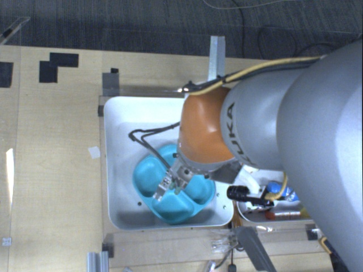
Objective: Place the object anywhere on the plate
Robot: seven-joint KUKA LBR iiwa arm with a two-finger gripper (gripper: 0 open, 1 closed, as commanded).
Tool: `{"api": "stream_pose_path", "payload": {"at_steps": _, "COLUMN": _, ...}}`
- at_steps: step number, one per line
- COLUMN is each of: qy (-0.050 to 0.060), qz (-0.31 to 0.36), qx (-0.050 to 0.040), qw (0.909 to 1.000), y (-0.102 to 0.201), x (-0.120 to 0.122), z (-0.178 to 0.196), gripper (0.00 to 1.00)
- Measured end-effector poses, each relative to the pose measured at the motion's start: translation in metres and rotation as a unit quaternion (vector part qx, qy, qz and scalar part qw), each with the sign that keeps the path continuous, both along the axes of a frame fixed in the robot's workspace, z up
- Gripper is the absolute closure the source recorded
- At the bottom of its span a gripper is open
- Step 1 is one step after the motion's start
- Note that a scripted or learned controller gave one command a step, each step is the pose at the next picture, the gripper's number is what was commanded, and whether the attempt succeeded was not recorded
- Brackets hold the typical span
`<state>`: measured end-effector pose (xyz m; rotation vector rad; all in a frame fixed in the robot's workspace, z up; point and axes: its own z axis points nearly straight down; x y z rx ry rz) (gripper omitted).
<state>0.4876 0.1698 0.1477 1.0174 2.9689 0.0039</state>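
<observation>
Gripper (169,187): low over the blue divided plate (148,177); grasp state impossible to tell.
Object: not identifiable.
Handling: probably small and light; grasp point unknown.

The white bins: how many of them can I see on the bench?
2. The left bin holds a blue plate, with the gripper above it. The right bin is mostly hidden under the arm; only its lower-left corner shows.
</observation>
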Motion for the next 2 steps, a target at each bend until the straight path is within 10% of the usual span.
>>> {"api": "stream_pose_path", "payload": {"at_steps": 1, "qy": -0.001, "qz": 0.014, "qx": 0.0005, "qw": 0.9999, "y": 0.019, "x": 0.003, "z": 0.034, "gripper": 0.0}}
{"api": "stream_pose_path", "payload": {"at_steps": 2, "qy": -0.004, "qz": 0.016, "qx": 0.0015, "qw": 0.9999, "y": 0.02, "x": 0.005, "z": 0.045, "gripper": 1.0}}
